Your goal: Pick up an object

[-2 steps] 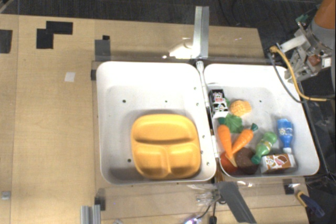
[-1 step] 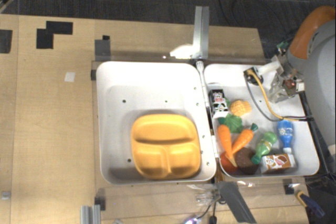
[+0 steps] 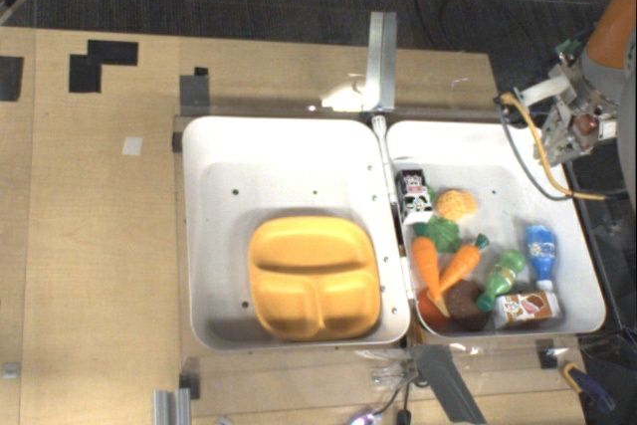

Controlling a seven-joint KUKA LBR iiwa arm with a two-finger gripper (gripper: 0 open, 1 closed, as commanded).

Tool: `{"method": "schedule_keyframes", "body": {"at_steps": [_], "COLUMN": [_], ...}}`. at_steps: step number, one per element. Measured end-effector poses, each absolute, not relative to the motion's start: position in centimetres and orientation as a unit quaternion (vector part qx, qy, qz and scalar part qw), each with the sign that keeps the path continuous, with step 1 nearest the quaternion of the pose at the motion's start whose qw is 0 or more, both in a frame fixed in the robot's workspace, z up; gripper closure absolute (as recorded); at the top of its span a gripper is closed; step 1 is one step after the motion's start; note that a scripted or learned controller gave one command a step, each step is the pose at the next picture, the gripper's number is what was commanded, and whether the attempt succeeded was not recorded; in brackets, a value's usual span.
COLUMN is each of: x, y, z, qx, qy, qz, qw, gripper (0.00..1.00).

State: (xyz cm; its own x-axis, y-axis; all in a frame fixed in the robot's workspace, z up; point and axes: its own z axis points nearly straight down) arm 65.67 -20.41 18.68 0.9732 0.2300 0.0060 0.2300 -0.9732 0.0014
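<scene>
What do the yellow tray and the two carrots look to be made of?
Yellow tray: likely molded plastic, smooth with a soft sheen and rounded pressed compartments. Carrots: probably toy plastic too, uniformly bright orange with green tops, though their small size leaves rubber or foam open.

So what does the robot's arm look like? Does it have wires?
The arm comes in at the right edge with an orange band over a grey part. Below it sits the pincer, a cluttered grey and white metal piece with a small red spot. Yes, there are wires: a yellow cable loops off it and black ones hang beside.
</scene>
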Motion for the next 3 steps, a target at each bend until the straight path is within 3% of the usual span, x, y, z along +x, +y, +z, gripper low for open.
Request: {"method": "schedule_keyframes", "body": {"at_steps": [2, 3], "x": [66.0, 66.6], "y": [-20.1, -20.4], "z": [21.1, 8.8], "qx": [0.992, 0.993], "qy": [0.123, 0.120], "qz": [0.0067, 0.0030], "qw": [0.001, 0.000], "gripper": [1.00, 1.00]}}
